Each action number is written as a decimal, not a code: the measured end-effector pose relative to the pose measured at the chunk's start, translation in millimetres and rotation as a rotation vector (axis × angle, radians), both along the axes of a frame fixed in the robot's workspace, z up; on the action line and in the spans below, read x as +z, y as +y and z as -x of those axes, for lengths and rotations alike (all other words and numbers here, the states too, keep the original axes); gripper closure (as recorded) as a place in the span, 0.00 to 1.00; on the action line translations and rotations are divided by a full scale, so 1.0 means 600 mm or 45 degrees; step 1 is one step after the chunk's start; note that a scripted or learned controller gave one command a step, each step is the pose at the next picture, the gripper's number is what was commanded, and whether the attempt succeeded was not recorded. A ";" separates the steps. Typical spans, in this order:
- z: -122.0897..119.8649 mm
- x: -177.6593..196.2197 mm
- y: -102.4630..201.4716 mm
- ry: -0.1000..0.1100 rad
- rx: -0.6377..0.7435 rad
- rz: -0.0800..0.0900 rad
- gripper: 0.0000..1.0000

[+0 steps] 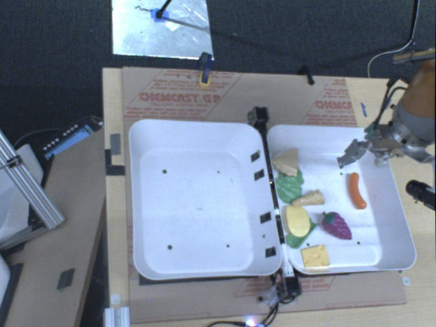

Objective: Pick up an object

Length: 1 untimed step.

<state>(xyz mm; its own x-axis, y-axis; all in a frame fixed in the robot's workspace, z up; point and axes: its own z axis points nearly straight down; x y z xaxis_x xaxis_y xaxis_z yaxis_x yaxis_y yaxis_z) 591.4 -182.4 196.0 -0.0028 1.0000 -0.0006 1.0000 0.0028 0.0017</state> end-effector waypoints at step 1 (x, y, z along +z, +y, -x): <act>0.060 -0.148 0.026 -0.016 0.000 0.004 0.00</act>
